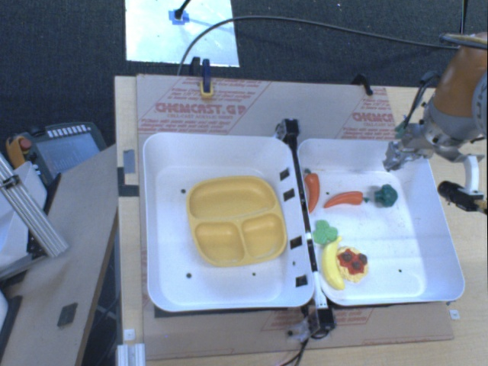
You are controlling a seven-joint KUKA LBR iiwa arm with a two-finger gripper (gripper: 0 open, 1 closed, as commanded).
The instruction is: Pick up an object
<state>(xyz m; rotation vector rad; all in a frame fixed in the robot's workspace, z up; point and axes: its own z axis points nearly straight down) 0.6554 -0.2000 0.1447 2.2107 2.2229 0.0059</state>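
Note:
In the right bin (427,280) lie several toy foods. An orange carrot (312,191) rests against the left wall. A second orange carrot (344,199) points toward a dark green broccoli (386,196). Nearer the front are a light green leafy piece (325,232), a yellow banana (331,265) and a small pizza slice (352,261). My gripper (396,157) hangs over the bin's far right corner, above and right of the broccoli, with nothing seen between its fingers.
The left bin (164,280) holds a yellow tray (232,219) with three compartments. A black divider with clips (299,219) runs between the bins. A grey pendant (67,149) and an aluminium bar (30,212) sit off the bench at the left.

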